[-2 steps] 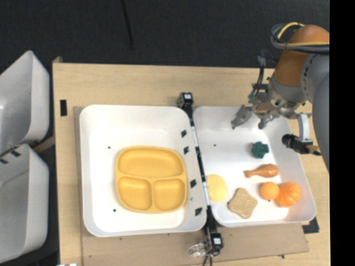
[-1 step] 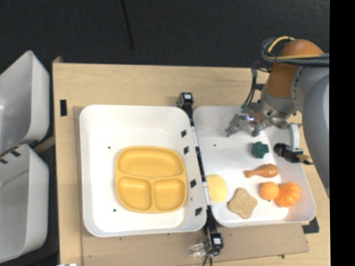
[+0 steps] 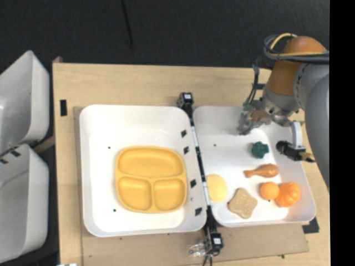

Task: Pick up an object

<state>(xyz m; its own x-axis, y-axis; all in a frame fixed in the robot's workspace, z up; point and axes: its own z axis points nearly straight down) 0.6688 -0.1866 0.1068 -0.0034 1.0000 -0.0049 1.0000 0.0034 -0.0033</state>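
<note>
**Gripper over right bin, nothing picked yet**

Surface (image 3: 133, 85): wood bench, carries two white bins side by side. Arm (image 3: 288, 73) comes in from the right, grey w/ orange band above wrist.

Left bin (image 3: 97, 126): holds only the yellow divided tray (image 3: 151, 178), flat, roughly centred. Not a likely pick: wide, low, no edge to pinch.

Right bin (image 3: 222, 126): all the small stuff, clustered toward near-right corner. Big to small: pumpkin (image 3: 288, 194) against the right wall, bread slice (image 3: 242, 203), pale lemon-ish piece (image 3: 216, 187) hard against the divider wall, drumstick (image 3: 262, 172), orange ball (image 3: 269, 190) touching the pumpkin, green piece (image 3: 259, 149) on its own, nearest the gripper.

Gripper (image 3: 248, 122) sits over the far part of the right bin, above bare floor. Fingers: can't tell if wide or narrow, too small and dark at this res. Nothing visible between them, so call it no grasp.

Step, my read: approach phase, target not committed. Green piece is closest candidate, near but apart from the gripper.

Risks:
- Descend where it is now → closes on bare bin floor, empty grasp.
- Orange ball + pumpkin touching → fingers prob can't get between; nudge or double contact, round shapes roll away.
- Lemon piece at the wall → a finger may hit the bin edge.
- Drumstick is thin and tapered → slips if pinched near the narrow end.
- Bread lies flat → pads may slide over the top.
</note>
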